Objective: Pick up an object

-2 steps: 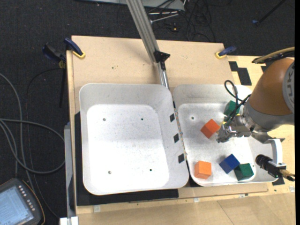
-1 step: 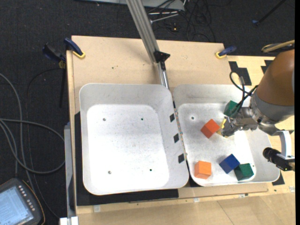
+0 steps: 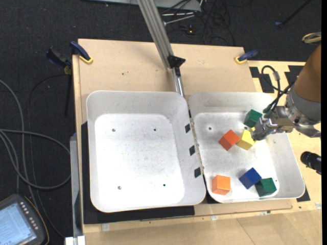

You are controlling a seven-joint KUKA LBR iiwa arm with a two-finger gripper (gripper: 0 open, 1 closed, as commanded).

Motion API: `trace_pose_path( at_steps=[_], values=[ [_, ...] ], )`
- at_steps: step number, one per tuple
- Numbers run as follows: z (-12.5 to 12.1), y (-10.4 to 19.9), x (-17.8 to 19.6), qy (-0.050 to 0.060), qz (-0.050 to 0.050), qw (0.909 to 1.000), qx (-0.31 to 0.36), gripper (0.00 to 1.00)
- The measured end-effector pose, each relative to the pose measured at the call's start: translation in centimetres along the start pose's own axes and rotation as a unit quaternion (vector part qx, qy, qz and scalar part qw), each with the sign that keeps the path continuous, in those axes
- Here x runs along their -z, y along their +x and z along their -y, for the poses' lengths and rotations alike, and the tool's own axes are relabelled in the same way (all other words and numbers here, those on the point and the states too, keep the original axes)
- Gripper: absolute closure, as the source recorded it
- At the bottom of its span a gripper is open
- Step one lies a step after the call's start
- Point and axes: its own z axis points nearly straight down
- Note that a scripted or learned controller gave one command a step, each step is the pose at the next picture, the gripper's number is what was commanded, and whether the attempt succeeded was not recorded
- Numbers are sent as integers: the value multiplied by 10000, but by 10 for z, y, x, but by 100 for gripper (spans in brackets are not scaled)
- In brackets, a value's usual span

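I see the pincer (image 3: 259,131) low in the right shallow white bin (image 3: 286,152), touching the small yellow cube (image 3: 246,140) (grip state: can't tell) beside the orange cube (image 3: 229,139).

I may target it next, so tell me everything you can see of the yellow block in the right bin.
The yellow block is a small cube, matte, lying tilted on the right bin floor. Its left side touches or nearly touches an orange block; a green block sits just above. The pincer is at its upper right corner; actual contact is unclear.
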Motion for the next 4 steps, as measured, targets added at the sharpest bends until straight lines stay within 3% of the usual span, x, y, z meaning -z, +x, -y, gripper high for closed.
trace_pose_path(
  at_steps=[1, 4],
  values=[
    [-19, 52, 7, 17, -15, 10000, 31, 100],
    [-81, 203, -19, 24, -15, 10000, 26, 100]
  ],
)
